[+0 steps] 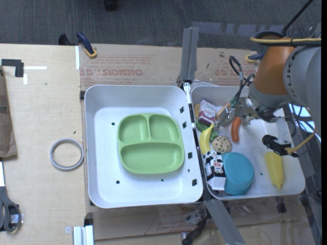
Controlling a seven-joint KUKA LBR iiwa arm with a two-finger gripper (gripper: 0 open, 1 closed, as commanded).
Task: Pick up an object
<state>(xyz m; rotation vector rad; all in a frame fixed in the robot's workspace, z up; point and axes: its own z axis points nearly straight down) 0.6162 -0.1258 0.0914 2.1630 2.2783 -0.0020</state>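
My gripper (230, 115) hangs low over the back of the right bin (255, 188), reaching in from the right. Just below it lies a small orange-red sausage-shaped piece (235, 130), close to the gripper's tip; contact between them is unclear. To its left sit a pink and dark red packet (207, 110), a yellow banana (206, 138) and a round speckled cookie (222, 144). Nearer the front are a blue round container (238, 173), a black and white patterned item (214, 166) and a yellow corn cob (275, 170).
The left bin (97, 152) holds a green divided plate (150, 143). A tape ring (66, 153) lies on the bench at left, with a brown bag (6, 116) at the far left edge. A blue clamp (87, 44) sits at the back.
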